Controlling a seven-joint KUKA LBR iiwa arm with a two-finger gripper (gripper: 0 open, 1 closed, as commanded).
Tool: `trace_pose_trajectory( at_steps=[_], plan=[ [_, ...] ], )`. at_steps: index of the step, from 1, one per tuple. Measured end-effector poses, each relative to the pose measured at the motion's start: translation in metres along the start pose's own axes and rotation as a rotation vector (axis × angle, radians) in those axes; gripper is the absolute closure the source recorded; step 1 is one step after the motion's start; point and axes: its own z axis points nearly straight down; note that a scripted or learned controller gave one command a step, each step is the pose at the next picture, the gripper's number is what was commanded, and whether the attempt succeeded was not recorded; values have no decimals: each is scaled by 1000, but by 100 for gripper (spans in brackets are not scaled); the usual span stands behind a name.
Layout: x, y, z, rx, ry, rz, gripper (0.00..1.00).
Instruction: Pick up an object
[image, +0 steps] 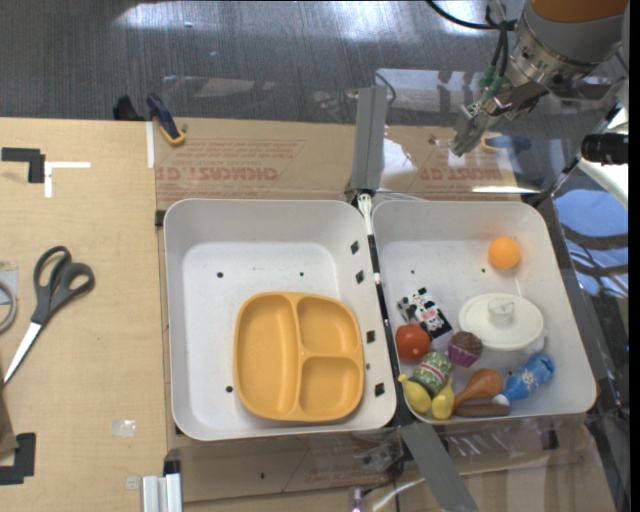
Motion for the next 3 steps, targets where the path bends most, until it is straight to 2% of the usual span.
trace_pose_trajectory(
  at_steps=[1,2,3],
  plan=[
    [-22,-72,78,1,1,-92,100],
    [-41,-149,245,1,3,90,100],
    [-41,-149,245,0,2,89,0]
  ],
)
